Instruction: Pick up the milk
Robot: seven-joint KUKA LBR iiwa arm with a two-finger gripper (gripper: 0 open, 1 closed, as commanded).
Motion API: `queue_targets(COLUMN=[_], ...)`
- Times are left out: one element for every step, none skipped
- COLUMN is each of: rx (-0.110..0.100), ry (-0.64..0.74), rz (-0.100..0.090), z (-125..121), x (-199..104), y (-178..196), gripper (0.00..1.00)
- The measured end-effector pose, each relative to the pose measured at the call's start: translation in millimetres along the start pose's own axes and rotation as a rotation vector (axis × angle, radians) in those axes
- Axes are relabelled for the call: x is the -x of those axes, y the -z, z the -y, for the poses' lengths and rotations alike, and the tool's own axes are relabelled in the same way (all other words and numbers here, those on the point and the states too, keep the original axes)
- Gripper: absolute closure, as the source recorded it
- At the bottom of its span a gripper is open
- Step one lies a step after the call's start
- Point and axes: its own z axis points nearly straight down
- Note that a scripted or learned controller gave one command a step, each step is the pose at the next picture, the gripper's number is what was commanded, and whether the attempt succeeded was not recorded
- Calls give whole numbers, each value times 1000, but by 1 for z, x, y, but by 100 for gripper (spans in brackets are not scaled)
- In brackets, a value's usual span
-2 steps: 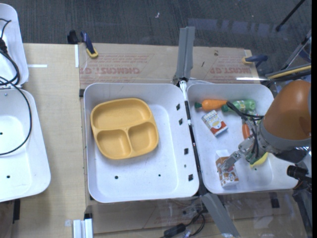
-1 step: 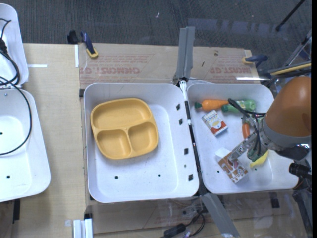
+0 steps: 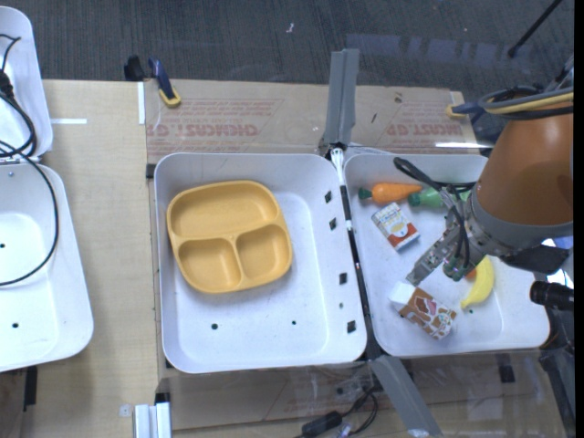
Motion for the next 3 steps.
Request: queue_targets(rx=[0,-1,-2], ry=[-1,0,39], rz=[2,1,-3], z=[13,13,41], x=[37,37,59], y=[110,109,-51], gripper=[100,0,0])
